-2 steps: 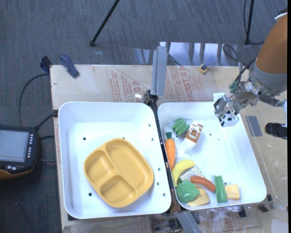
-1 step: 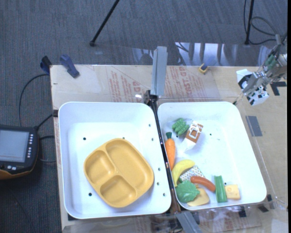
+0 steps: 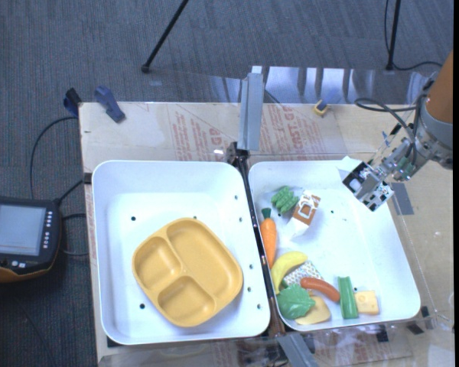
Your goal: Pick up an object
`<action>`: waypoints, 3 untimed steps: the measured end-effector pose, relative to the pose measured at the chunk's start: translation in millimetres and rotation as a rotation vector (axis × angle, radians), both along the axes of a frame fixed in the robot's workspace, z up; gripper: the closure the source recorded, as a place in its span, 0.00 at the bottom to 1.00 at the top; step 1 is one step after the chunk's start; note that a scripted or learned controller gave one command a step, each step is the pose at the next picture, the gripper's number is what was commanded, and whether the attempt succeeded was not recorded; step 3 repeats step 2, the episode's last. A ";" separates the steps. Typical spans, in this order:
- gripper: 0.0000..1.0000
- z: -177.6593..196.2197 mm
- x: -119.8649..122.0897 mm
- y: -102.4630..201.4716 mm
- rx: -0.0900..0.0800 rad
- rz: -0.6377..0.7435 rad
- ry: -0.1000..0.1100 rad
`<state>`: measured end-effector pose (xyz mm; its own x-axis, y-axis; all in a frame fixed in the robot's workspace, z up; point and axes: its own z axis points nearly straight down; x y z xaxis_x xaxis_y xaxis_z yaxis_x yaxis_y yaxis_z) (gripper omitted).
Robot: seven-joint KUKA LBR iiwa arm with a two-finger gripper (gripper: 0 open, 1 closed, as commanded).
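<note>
The pincer point(image 3: 369, 186) hovers over the right bin's point(image 3: 382, 239) upper right corner, grip state unclear, toy food point(image 3: 310, 281) below.

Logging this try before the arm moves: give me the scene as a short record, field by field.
arm: enters from the right, gripper over the right bin's upper right corner
grasp: nothing seen between the fingers
left bin: holds a yellow divided tray
right bin: toy food along its left and lower sides
items: carrot, banana, sausage, cheese wedge, small carton, green leafy pieces
outside bins: handheld pendant at far left
</note>
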<state>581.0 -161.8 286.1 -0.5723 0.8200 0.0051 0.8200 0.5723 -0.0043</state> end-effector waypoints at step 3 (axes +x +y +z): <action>1.00 -47.3 -14.0 49.3 0.000 -0.044 0.000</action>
